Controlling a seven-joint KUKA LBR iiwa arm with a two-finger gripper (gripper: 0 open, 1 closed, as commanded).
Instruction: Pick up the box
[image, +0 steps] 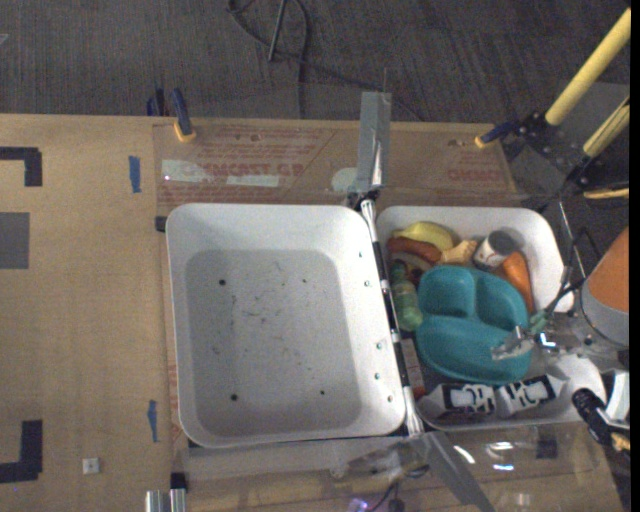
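**Gripper low over the crowded right bin, box at the near edge**

Camera view: two white bins sit side by side on the brown bench. The left bin has only small dark specks on its floor. The right bin is packed. A teal divided plate takes up its middle. Behind it, at the far side, lie a yellow banana, a small can and an orange piece. A green bottle lies along the left wall. The box, black and white with bold lettering, lies flat along the near edge of the right bin, just beside the plate. The arm comes in from the right, and the gripper sits over the plate's near right rim, just beyond the box. I cannot tell how its jaws stand.
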